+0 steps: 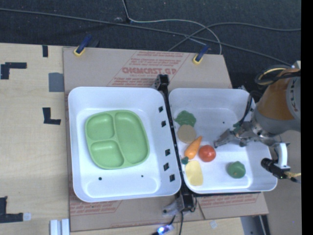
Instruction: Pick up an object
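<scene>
The right bin [220, 96] holds several toy foods along its left side. They are a green leafy piece [185, 117], a tan round piece [186, 133], an orange carrot [193, 147], a red tomato [207, 153] and a yellow piece [193, 173]. A green round piece [236, 169] lies apart, near the bin's front right. My gripper [224, 139] reaches in from the right and hangs low over the bin's middle. It is just right of and above the tomato, and nothing shows in its grasp.
The left bin [78, 131] holds a green divided plate [117, 139]. A black divider with clips [168, 131] runs between the bins. The arm's orange band and wrist [276, 106] overhang the right bin's right rim. Cables [161, 23] lie behind the bins.
</scene>
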